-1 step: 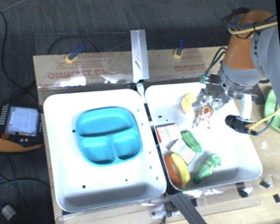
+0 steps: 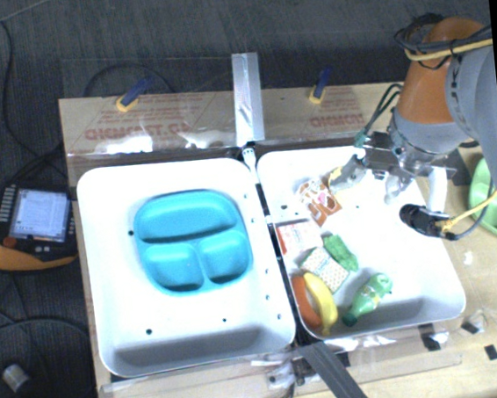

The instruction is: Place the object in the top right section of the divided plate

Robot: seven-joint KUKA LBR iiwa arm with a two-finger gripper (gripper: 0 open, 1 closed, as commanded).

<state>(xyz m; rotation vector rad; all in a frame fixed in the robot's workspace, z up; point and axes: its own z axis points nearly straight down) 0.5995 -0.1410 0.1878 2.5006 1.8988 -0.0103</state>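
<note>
My arm (image 2: 475,81) is grey with an orange band above the wrist, black and yellow cables looping over it, and a silver-metal wrist block carrying my fingers (image 2: 378,167).

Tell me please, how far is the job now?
Done: nothing yet. The blue divided plate in the left bin holds no object. In hand: the gripper hovers over the right bin, near a small packet. Left: pick an object, such as the banana, and place it in the plate's top right section.
</note>
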